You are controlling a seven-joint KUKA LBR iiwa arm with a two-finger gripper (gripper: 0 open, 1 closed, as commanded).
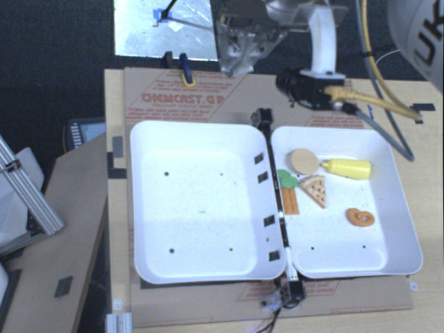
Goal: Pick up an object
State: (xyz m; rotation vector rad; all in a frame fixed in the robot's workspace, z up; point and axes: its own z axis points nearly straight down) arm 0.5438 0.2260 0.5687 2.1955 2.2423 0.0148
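Pincer (pixel 236 64) hangs blurred above the bins' far edge, its top cropped; grip state impossible to tell.

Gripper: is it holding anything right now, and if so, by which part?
Nothing is held. The gripper hangs above the bench behind the bins with nothing between its fingers. The bottle, cookie, pizza slice and pretzel lie in the right bin.

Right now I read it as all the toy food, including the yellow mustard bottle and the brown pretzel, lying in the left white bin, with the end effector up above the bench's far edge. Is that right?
Not quite: the camera view shows the yellow mustard bottle, the brown pretzel and the other toy food lying in the right white bin, not the left one. The end effector is up above the bench's far edge, as you said.
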